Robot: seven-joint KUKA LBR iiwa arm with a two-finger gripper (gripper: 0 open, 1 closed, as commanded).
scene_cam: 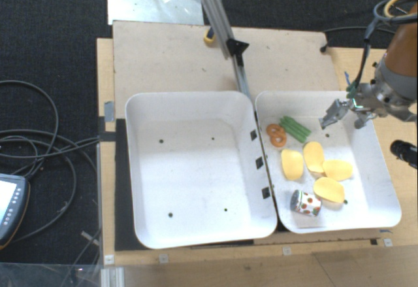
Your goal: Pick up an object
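The gripper [344,117] is shown above the far right part of the right bin [385,178], reached in from the right on the grey arm [398,67] with its orange band. Two fingers are seen spread apart, one toward the left and one toward the right, with nothing between them; the pincer is therefore judged wide and empty.

Just beside the left finger, toward the bin's middle, a green ridged piece [295,129] is seen lying at a slant. Next to it, close to the divider, two orange rings [276,135] are set touching each other. Nearer the camera, four yellow pieces [313,156] are clustered, several in contact. At the near edge a small patterned can [305,203] is lying on its side, pressed against the nearest yellow piece. The left bin [189,168] is shown beyond the divider, well apart from the gripper.

No object has been picked yet. Any of these items may be taken as the task's thing; all lie in the right bin. A failed grasp may be expected if the descent is made over bare floor beside the green piece. Among the crowded yellow pieces, a neighbour may be pushed aside or two caught together, and flat, smooth shapes may slip from the closing fingers.
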